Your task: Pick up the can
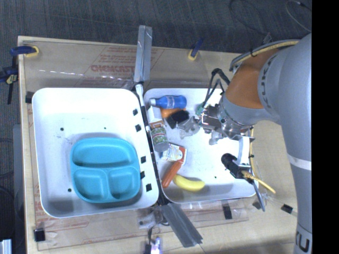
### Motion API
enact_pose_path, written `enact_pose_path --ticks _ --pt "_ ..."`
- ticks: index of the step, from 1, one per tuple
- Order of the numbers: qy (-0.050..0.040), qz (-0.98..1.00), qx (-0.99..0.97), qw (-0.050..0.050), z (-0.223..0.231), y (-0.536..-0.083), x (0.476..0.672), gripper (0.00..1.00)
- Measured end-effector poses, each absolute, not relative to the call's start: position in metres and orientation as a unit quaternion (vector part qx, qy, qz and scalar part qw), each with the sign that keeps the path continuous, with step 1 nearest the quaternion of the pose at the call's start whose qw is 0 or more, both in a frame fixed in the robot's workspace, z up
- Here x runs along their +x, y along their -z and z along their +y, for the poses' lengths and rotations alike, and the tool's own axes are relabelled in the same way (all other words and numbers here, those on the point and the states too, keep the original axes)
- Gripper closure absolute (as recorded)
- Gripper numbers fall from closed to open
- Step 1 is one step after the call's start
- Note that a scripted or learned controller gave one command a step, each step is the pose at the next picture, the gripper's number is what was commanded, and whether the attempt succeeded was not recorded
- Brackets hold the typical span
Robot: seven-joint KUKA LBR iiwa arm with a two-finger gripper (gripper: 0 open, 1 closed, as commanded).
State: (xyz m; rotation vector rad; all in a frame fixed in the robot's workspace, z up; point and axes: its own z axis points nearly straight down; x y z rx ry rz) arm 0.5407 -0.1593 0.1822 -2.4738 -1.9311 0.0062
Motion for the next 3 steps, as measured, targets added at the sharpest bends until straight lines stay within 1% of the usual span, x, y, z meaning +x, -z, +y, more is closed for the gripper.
enact_pose_path --ticks 1,2,3 --pt "0.0050 -0.612 -0.791 -0.004 -0.182 -0.101 0.624 0.00" --pt "0.0011 -0.574 -0.819 0.000 -0.183 -0.110 0.634 0.00" --pt "0.0015 -0.577 -0.817 0.000 -0.195 -0.095 0.605 0.00"
